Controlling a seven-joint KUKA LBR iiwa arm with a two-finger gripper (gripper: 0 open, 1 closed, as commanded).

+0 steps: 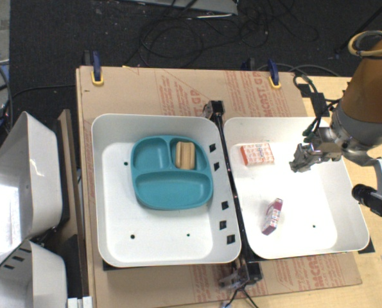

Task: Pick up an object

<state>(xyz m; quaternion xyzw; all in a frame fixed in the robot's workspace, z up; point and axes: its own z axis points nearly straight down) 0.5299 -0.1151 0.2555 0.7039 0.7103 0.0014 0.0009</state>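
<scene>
In the right bin a small red-and-white box lies near the back left. A purple-and-white packet lies further forward, near the bin's middle. My gripper hangs over the back right part of this bin, to the right of the red-and-white box and apart from it. I see nothing between its fingers. In the left bin a teal divided plate holds a tan wooden block in its upper right compartment.
The grey arm with its orange band comes in from the right over the bin's right rim. A black divider runs between the two bins. Cables lie on the dark floor behind the bench. White containers stand at the left.
</scene>
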